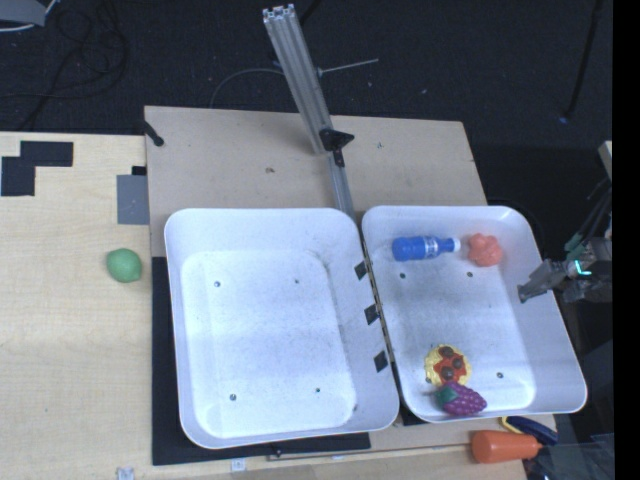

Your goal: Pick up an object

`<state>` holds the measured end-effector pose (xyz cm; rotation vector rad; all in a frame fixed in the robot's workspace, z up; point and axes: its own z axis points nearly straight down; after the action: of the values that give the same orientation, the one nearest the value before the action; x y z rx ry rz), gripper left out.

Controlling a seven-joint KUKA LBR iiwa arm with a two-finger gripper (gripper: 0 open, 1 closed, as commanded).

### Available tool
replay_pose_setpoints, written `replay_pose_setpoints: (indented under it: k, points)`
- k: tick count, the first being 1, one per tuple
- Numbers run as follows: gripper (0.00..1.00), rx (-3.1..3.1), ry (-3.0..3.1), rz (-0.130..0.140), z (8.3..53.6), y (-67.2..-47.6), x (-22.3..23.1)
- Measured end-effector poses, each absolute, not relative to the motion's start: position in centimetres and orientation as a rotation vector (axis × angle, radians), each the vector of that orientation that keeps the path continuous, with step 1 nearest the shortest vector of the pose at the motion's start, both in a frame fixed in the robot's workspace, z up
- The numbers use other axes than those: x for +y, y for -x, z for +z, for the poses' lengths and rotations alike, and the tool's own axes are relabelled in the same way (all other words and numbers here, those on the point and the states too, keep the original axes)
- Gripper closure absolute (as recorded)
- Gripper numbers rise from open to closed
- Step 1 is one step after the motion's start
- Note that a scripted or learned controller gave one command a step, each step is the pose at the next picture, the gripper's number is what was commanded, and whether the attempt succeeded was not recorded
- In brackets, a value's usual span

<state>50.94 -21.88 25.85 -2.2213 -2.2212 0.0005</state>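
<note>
Two white bins sat mid-frame on the table. The right bin held a blue bottle, orange toy and purple grapes. The pincer hovered at its right rim, state unclear.

Pale wooden bench, tan board behind, dark floor — loose cables, slanted metal rail
</note>
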Motion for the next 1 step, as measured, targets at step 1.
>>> replay_pose_setpoints:
  k: [1]
  points:
    - [0.00, -2.221, 2.221, 0.001, 25.85, -50.93, -21.88]
